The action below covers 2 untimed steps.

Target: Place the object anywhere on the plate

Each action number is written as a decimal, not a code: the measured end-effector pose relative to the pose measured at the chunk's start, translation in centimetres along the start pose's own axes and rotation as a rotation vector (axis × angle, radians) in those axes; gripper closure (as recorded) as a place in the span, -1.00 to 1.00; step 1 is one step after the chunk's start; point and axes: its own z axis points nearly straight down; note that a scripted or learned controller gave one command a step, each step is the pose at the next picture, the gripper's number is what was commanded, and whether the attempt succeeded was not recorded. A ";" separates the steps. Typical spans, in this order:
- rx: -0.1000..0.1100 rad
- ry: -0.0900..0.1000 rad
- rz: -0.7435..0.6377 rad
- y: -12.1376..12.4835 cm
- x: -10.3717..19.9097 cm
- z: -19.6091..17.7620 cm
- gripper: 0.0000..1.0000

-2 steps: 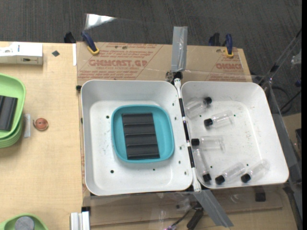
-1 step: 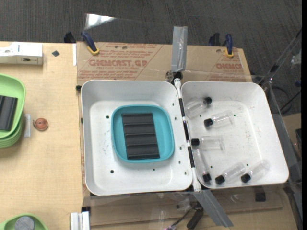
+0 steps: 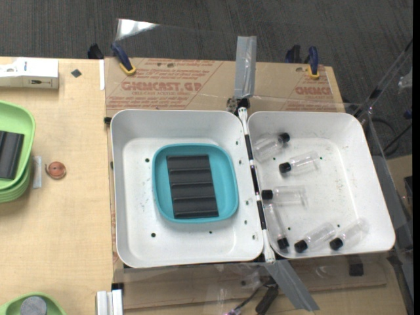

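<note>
A teal plate (image 3: 226,176) lies in the left white bin (image 3: 131,195), and a black ribbed insert (image 3: 191,184) covers its middle. In the right white bin (image 3: 357,176) lie several clear plastic tubes with black caps. One tube (image 3: 298,165) rests near the bin's middle, another tube (image 3: 270,143) near the top left, and a third tube (image 3: 287,194) just below the middle. More tubes (image 3: 318,236) lie along the front wall of that bin.
Brown cardboard (image 3: 170,81) sits behind the bins, held by clamps. On the wooden bench to the left stand a green tray (image 3: 20,126), a small copper disc (image 3: 56,170) and a white box (image 3: 29,74).
</note>
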 end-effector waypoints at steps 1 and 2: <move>0.000 0.000 0.000 0.0 0.0 0.0 -1.00; 0.000 0.000 0.000 0.0 0.0 0.0 -1.00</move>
